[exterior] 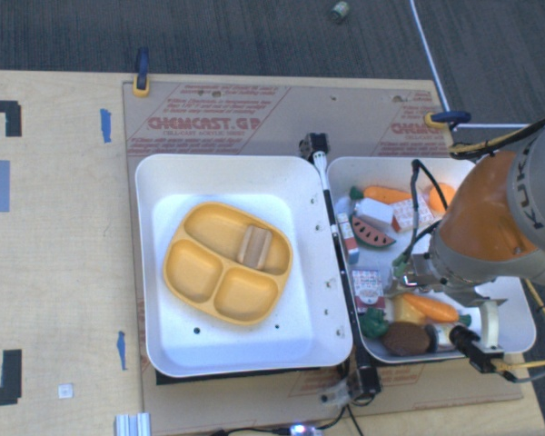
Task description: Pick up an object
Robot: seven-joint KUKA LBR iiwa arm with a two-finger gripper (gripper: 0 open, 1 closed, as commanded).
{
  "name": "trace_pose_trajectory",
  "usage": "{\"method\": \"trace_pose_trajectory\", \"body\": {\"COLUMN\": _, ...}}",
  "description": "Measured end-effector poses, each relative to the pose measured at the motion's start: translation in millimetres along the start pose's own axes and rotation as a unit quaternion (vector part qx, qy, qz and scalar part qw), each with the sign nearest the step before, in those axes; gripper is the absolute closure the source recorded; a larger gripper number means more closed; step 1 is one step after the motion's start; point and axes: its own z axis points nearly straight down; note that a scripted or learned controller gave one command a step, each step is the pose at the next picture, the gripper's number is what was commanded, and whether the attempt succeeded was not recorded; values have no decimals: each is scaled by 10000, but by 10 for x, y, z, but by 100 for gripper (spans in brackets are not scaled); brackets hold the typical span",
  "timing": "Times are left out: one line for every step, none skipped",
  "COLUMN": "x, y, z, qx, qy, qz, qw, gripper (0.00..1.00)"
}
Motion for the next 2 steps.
{"method": "trace_pose_trajectory", "body": {"x": -1, "y": 17, "z": -102, "qx": -22, "qy": -5, "qz": 1, "qw": 10000, "gripper": 100}}
{"method": "trace_pose_trajectory", "body": {"x": 3, "y": 996, "z": -157, "qx": 46, "qy": 13, "qz": -10, "qw": 10000, "gripper": 100}}
